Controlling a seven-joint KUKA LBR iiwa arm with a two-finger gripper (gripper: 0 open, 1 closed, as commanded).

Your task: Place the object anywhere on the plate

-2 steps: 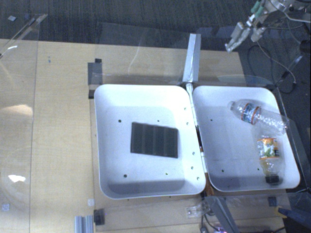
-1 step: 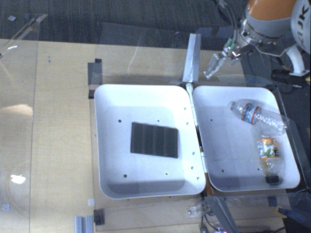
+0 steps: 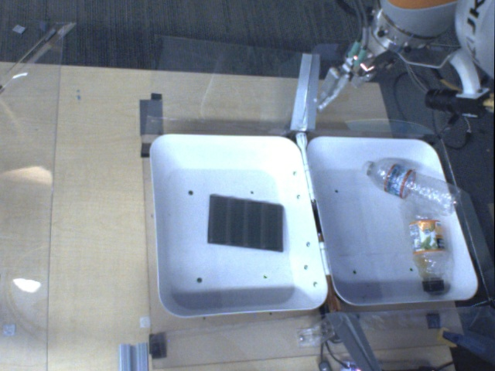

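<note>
The arm is cut off by the top and right edges, so little more than its orange band and wrist can be seen. The gripper hangs above the bench beyond the far rim of the bins, near the metal post at their joint. Its fingers are small and pale against the dark floor, and nothing is seen between them; whether they are wide or narrow cannot be told.

The left bin holds a dark ribbed plate lying flat near its middle, with bare white floor on all sides of it.

In the right bin lie two clear bottles. One bottle, with a blue label, lies on its side near the far right corner, its clear body hard to tell from the white floor. The second bottle, with a yellow-green label and a dark cap, lies along the right wall with its cap near the near rim. The two bottles are close, and whether they touch is unclear. The left half of this bin is open floor.

The bins touch along their shared rim.
</note>
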